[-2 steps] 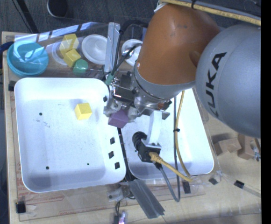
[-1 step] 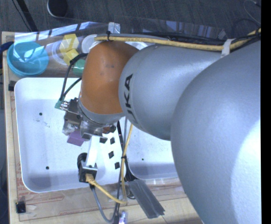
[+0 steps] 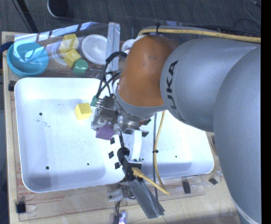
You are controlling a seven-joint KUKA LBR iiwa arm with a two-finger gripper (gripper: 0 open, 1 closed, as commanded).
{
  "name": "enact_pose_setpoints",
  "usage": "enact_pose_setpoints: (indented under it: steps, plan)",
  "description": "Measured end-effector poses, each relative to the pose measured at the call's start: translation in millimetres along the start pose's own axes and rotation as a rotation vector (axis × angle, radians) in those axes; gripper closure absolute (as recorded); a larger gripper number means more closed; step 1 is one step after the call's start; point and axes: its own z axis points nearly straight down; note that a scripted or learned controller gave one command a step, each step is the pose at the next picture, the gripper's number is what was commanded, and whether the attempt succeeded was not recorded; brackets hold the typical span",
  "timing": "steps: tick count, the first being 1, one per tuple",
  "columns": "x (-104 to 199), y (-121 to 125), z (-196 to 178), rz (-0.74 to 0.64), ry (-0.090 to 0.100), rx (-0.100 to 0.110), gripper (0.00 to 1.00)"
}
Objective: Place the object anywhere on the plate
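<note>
My gripper [image 3: 103, 123] hangs over the right edge of the left bin [image 3: 46, 167], under the arm's orange band. A small purple block [image 3: 104, 133] sits right at the gripper's lower tip, touching or nearly touching it; I cannot see whether it is held. A yellow cube [image 3: 83, 111] lies on the left bin's floor, just left of the gripper. A round white plate [image 3: 96, 48] rests behind the bins at the back of the bench, well away from the gripper.
A blue bowl [image 3: 27, 58] stands at the back left. Two yellow blocks [image 3: 70, 50] and a green piece [image 3: 81, 66] lie next to the plate. The arm's grey body covers most of the right bin [image 3: 191, 157]. Cables hang near the bins' divider.
</note>
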Motion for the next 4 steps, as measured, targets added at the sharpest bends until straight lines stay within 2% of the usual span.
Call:
enact_pose_setpoints:
  steps: [1,2,3,4]
  plan:
    - [45.0,-22.2,43.2,-0.069,-0.002,0.004,1.0]
    - [-8.9,31.5,38.5,-0.287,0.001,0.0,1.0]
    - [18.6,-15.0,53.4,-0.41,0.0,0.004,1.0]
    - [-34.2,-0.6,47.7,-0.331,0.0,0.002,1.0]
